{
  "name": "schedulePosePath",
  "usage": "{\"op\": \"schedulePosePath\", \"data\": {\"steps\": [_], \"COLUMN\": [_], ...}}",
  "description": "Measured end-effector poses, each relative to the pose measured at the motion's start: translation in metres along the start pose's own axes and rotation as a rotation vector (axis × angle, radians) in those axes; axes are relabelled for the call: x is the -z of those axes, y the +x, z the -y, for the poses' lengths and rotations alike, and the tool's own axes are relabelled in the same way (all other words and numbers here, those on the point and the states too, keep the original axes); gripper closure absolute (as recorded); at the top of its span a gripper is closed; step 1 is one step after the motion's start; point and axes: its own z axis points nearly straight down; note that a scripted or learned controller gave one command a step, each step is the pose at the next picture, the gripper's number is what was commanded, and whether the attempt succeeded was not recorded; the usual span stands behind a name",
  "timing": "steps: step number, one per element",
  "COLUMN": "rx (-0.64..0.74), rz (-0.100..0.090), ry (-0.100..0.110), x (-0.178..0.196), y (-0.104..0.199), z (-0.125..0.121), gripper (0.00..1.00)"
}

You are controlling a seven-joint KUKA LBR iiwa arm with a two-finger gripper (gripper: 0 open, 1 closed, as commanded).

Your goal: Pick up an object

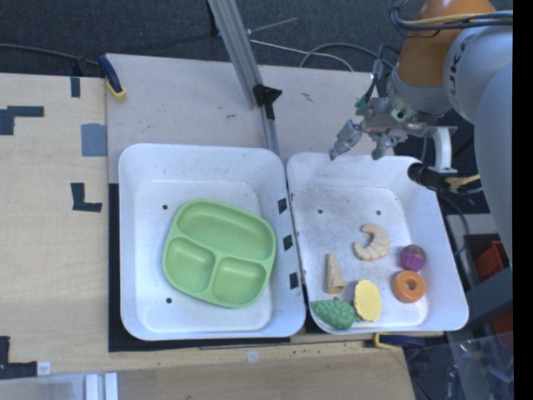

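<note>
Entry: right bin (433,215), candidates for the pick. I counted six small items, all gathered toward the bin's near edge. A croissant-shaped piece (372,242) lay closest to the bin's middle, apart from the rest. A purple piece (413,257) sat near the right wall, with an orange ring (409,286) just in front of it. A yellow piece (367,300) lay beside a green leafy piece (335,313) at the near-left corner, the two touching or nearly so. A tan cone (334,274) stood just behind the green piece.

Entry: left bin (141,223). It held a green divided plate (219,253), resting flat.

Entry: step in hand, my judgement. I rated the croissant-shaped piece the best target, since it had free floor on all sides. I would have lined the fingers across its narrow width before descending straight down. I judged the yellow and green pair risky, because a finger could land on the neighbour or against the bin's wall.

Entry: arm and hand. The hand (364,145) hung over the far edge of the right bin, well apart from every item. Its two fingers were spread, with nothing between them. The grey arm reached in from the right, its orange band (441,15) above the wrist, the wrist tipped down toward the bin.
</note>
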Motion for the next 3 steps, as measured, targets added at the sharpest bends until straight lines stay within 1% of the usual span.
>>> {"op": "schedulePosePath", "data": {"steps": [1, 2, 3], "rx": [0.000, 0.001, 0.002], "rz": [0.000, -0.001, -0.001], "ry": [0.000, 0.003, -0.003], "x": [-0.046, -0.107, -0.093], "y": [0.004, 0.007, 0.008], "z": [0.005, 0.000, -0.002], "gripper": [0.00, 0.00, 1.00]}}
